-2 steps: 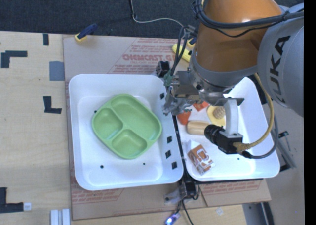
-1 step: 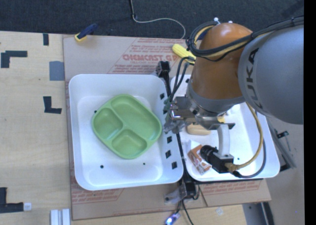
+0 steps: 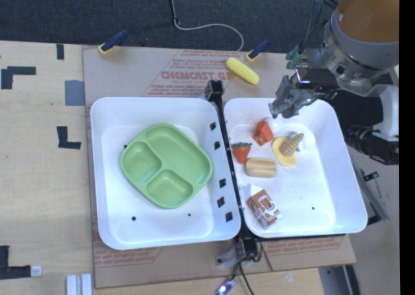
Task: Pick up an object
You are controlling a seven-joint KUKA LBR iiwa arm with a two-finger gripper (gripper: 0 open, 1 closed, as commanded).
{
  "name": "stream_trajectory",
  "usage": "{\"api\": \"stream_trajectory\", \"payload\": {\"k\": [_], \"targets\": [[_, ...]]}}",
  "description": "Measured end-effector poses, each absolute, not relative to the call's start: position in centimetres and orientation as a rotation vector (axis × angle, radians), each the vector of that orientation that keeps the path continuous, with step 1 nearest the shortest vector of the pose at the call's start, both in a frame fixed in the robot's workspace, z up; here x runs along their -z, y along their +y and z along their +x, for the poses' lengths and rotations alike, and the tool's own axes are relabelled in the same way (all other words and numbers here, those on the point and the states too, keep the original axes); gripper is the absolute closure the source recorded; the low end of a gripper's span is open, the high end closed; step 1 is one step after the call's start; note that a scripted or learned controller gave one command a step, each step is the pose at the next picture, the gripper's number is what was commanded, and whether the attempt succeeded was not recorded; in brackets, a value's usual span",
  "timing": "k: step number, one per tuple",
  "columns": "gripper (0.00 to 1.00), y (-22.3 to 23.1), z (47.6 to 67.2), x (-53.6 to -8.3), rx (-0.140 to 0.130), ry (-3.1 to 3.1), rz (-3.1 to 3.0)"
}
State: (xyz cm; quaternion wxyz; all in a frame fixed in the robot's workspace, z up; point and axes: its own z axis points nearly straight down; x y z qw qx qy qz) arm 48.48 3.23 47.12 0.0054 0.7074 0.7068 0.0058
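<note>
Camera view: left bin (image 3: 110, 125) holds green tray (image 3: 166, 165); right bin (image 3: 337, 177) toy foods; gripper (image 3: 283, 107) fingers unclear.

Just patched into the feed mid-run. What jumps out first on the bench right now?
The green divided plate dominates the left bin, lying alone at a slant. The right bin holds a cluster of small toy foods: an orange wedge, a strawberry-like piece, a bread roll and a brown-and-white packet near the front rim. The pincer hangs over that bin's far edge, and a yellow corn cob lies outside on the cardboard.
</note>
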Motion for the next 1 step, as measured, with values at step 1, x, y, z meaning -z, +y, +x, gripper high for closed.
{"api": "stream_trajectory", "payload": {"k": [1], "targets": [[1.0,10.91,48.34,-46.94,0.0,2.233,2.212]]}}
